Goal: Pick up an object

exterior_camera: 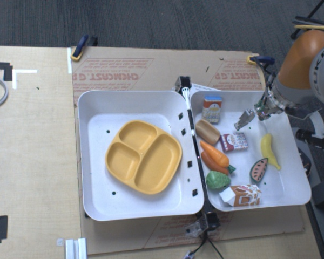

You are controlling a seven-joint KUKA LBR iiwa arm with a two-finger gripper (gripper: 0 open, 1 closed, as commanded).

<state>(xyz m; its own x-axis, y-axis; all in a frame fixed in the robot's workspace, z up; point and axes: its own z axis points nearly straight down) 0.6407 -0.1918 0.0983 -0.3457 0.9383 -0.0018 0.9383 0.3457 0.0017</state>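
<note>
Nothing has been picked up yet, as far as I can judge: every object lies loose in the right bin (297, 161). Along its left side sit a small carton (212, 108) at the far end, then a bread roll (208, 129), a carrot (215, 156), a green vegetable (217, 180) and a juice box (243, 195) nearest me. In the middle is a small red-and-white packet (234, 142); right of it, a banana (268, 150) and a watermelon slice (258, 170).

The gripper (245, 120) hangs over the bin's far part, just beyond the packet, with nothing between its fingers; whether they are spread or closed I cannot tell.

The left bin (92, 161) holds a yellow divided plate (143, 156). The descent, grasp and lift all remain.
</note>
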